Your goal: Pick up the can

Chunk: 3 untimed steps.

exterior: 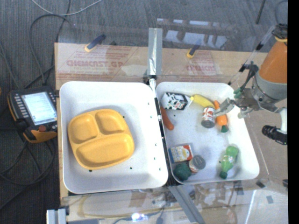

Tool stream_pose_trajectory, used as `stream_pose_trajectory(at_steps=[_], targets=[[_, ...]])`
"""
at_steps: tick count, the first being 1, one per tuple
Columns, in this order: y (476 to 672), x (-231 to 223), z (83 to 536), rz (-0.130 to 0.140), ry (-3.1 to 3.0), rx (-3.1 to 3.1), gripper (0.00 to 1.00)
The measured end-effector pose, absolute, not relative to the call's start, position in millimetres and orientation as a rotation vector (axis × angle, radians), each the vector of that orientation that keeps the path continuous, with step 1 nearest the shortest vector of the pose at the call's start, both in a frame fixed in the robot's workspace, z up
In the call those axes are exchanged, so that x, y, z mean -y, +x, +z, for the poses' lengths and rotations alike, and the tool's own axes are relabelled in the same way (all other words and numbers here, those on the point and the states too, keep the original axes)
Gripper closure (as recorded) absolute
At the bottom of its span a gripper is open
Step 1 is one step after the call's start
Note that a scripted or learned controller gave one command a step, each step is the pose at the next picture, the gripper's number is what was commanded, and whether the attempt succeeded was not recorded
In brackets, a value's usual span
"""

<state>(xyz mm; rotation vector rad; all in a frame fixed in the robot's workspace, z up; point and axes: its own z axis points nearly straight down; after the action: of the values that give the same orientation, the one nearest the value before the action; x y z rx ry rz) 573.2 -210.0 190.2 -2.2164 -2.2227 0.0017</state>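
Tabletop (93,64) with two white bins. Nearest us in the right bin (247,146) lie a green bottle (227,160) and a carton (181,152). Farther back the can (208,116) lies tilted, touching an orange carrot (222,120), below a banana (203,100). We should descend squarely, clearing the carrot. The gripper (230,104) hovers just right of the can; we cannot tell if it is open.

A robotics lab: teach pendant (32,107) beside the bench, loose cables (56,8) across grey carpet (187,3).
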Motion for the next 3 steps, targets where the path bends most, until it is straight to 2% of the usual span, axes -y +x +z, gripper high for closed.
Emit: stream_pose_trajectory(at_steps=[1,2,3], targets=[[638.5,159.3,161.0,0.005,-2.18,2.262,0.0],[638.6,159.5,170.2,0.011,-2.181,2.265,1.0],[638.5,159.8,170.2,0.013,-2.181,2.264,0.0]])
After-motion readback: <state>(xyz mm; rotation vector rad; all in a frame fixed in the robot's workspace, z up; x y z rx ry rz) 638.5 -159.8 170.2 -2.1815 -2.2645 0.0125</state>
